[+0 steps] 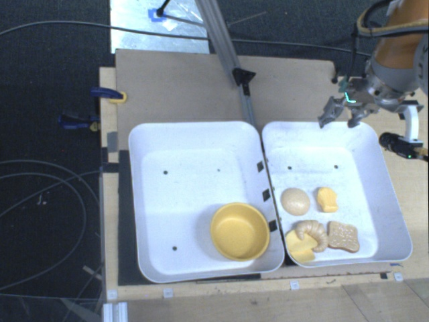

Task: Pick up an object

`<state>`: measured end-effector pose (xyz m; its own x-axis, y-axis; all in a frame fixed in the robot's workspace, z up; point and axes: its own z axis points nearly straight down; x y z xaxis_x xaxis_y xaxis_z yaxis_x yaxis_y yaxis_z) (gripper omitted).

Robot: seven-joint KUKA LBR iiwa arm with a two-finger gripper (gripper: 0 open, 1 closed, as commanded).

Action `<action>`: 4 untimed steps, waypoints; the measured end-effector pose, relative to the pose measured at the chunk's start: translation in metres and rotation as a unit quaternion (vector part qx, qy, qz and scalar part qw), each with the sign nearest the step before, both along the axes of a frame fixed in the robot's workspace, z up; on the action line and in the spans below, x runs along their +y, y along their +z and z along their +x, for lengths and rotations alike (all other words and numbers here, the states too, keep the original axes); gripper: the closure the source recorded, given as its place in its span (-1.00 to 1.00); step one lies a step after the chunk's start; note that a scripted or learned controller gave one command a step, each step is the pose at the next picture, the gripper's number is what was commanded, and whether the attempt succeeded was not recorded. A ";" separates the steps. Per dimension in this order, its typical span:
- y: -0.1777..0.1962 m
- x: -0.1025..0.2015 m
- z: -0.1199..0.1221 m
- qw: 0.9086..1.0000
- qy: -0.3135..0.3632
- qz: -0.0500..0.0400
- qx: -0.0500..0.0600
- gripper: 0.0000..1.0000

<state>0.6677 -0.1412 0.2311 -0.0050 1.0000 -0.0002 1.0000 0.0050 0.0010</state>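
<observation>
Gaping jaws, nothing between them

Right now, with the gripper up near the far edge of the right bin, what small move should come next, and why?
Probably bring the gripper toward the near end of the right bin and lower it. It hangs open over the far rim with nothing between its fingers, while the round bun, yellow piece, croissant and toast lie clustered at the near end.

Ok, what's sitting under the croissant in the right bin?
The croissant lies partly on a yellow piece at the right bin's near-left corner. How much of the piece it covers can't be seen.
</observation>
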 end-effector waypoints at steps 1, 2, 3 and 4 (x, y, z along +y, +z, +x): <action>0.001 0.000 0.000 1.000 0.000 0.000 -0.001 -1.00; -0.045 0.009 0.001 1.000 0.001 0.000 0.001 -1.00; -0.106 0.010 -0.005 1.000 -0.001 0.000 0.002 -1.00; -0.142 0.011 -0.005 1.000 0.000 0.000 0.001 -1.00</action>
<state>0.6630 -0.1303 0.0895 -0.0040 1.0000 -0.0007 1.0000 0.0040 -0.0003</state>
